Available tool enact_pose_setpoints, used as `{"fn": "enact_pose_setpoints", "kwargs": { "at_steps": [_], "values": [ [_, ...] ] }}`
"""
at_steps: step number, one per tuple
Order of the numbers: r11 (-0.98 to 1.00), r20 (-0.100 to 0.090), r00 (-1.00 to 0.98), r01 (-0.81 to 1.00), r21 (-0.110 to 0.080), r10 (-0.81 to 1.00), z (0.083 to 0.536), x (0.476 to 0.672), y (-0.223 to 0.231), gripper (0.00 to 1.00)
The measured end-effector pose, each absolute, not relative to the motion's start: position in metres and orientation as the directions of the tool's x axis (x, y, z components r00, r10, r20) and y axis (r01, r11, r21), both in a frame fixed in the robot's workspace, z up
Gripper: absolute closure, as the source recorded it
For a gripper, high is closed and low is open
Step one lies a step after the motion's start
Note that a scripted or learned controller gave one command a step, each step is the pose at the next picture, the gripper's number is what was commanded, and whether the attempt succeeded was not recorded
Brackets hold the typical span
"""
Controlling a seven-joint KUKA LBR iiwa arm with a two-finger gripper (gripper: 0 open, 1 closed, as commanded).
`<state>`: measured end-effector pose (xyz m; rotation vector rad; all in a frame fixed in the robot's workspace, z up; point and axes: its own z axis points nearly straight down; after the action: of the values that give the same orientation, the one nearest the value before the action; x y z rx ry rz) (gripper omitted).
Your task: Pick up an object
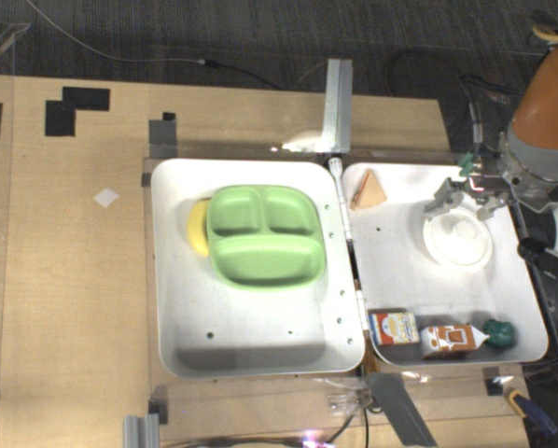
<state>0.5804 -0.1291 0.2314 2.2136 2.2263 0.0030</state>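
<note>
target: white round lid lies flat in right bin, upper right | gripper hovers at its far edge, fingers spread, empty | advice: centre over rim, descend straight, close across edge | nearby: orange wedge, well apart

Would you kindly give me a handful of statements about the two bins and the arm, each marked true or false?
1. The green divided tray lies in the left bin. True.
2. A yellow object sits beside the green divided tray. True.
3. The white round dish is in the left bin. False: it is in the right bin.
4. The gripper hangs over the green tray. False: it is above the white round dish.
5. The small cartons lie along the right bin's near edge. True.
</note>
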Motion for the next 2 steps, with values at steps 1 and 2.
{"fn": "enact_pose_setpoints", "kwargs": {
  "at_steps": [1, 2],
  "values": [
    [0.168, -0.005, -0.168, 0.986, 0.015, 0.986, 0.097, 0.642, -0.137, 0.00],
    [0.065, -0.010, -0.065, 0.998, 0.018, 0.998, 0.095, 0.658, -0.098, 0.00]
  ]
}}
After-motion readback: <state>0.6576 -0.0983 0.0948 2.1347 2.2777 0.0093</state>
